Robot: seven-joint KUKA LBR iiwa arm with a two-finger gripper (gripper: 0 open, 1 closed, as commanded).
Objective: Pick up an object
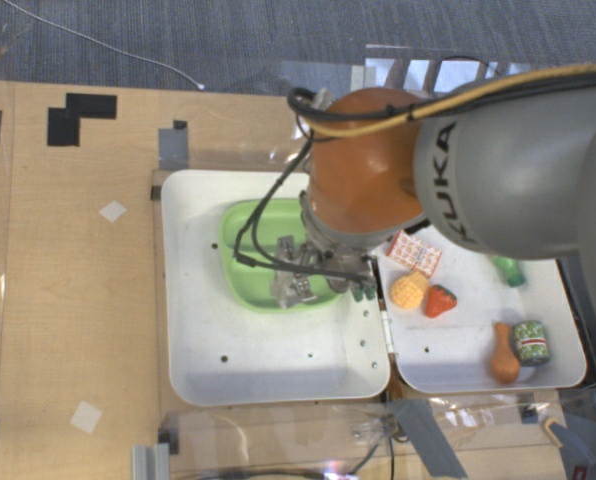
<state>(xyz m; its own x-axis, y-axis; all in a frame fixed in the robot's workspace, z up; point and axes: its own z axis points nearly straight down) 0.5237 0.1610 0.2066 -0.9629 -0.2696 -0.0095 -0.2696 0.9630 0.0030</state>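
A green bowl [253, 258] of smooth, glossy plastic is lying in the left bin [208, 358], toward its upper right part; only its rounded left rim and part of its lower edge are showing, the rest being covered by the arm. The pincer [303, 286] is hanging right over the bowl, a cluster of dark metal parts with black cables looping beside it. Whether it is spread or pressed together I cannot tell, since the parts are blurring into one another, and nothing is plainly showing between them.

Above it, the orange band [363, 168] is bulging like a matte dome, and the grey arm [518, 168] is running off the right edge.

In the right bin [458, 373], just beside the divider, a bumpy yellow fruit [409, 291] is touching a red strawberry [439, 301]. A flat red-and-white patterned packet [416, 255] is lying above them, partly under the arm. A green thing [509, 271] is peeking out below the arm, too hidden to name. Near the lower right, an orange pear-shaped piece [503, 353] is lying against a small can [530, 342] with a blurred label.

Both bins are sitting on a pale wooden tabletop [68, 298].
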